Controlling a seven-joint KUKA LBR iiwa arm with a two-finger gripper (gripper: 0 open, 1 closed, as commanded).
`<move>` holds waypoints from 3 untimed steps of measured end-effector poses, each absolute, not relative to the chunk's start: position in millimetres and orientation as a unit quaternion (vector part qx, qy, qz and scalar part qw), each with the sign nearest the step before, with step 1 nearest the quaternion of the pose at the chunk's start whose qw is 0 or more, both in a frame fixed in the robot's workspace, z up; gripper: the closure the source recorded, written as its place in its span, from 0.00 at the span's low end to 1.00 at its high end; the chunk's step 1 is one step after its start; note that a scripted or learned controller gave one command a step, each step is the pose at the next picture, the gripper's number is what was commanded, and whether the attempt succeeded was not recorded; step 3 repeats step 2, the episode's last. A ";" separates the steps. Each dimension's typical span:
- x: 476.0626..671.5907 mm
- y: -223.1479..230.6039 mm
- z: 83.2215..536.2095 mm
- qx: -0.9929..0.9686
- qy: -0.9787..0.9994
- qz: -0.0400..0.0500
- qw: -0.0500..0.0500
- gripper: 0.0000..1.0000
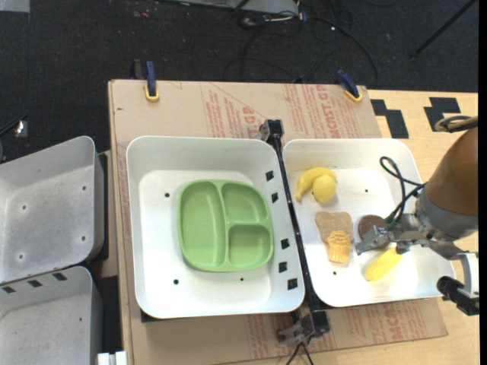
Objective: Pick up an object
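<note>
A robotics lab. 2 white bins point(205, 147) sit on a cardboard-covered bench point(228, 101) held by clamps point(151, 82), with loose cables point(304, 14) on dark carpet at the far side.

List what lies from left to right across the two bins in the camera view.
Green divided plate in the left bin → yellow banana-like toy in the right bin → tan slab with a waffle-like yellow piece → the tool above a yellow oblong toy.
</note>
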State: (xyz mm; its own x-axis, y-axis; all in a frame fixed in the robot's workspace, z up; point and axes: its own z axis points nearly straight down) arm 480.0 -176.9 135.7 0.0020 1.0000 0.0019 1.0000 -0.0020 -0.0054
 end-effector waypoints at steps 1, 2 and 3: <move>488.2 -178.9 98.5 -0.707 -0.707 -0.006 -0.014 0.00; 480.7 -176.4 102.5 -0.708 -0.706 -0.001 -0.001 1.00; 480.7 -176.4 102.5 -0.708 -0.706 -0.001 -0.001 1.00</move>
